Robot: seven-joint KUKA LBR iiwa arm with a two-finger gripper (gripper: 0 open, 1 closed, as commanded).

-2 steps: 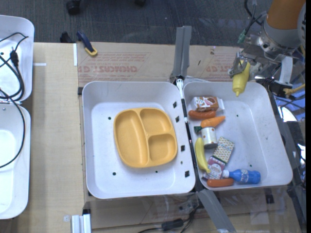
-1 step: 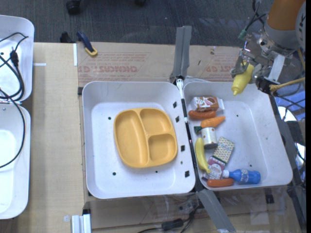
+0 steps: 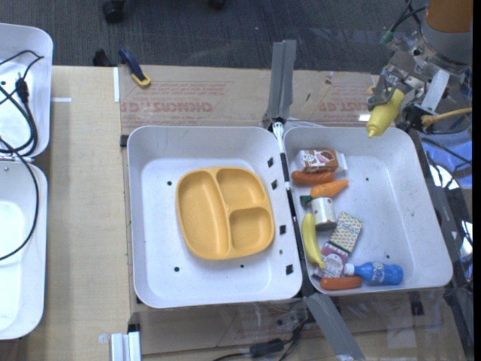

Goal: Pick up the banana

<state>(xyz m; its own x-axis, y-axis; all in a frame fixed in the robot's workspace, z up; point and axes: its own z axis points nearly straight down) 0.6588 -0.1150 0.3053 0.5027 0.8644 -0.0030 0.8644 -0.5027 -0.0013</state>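
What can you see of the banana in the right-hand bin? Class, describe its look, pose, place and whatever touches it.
The banana is yellow, curved and smooth-skinned, looking whole and unpeeled. It lies flat on the floor of the right bin, close along its left wall, running roughly top to bottom in the camera view. A small tin sits against its upper right side, and its lower end meets a printed packet. The gripper is well away, above the bin's far edge.

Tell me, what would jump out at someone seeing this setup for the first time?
Probably the yellow divided plate lying alone in the left bin. Next, the clutter along the right bin's left side: a banana, a carrot, a blue bottle. At upper right the gripper hangs over that bin's rim with a yellow object in its fingers.
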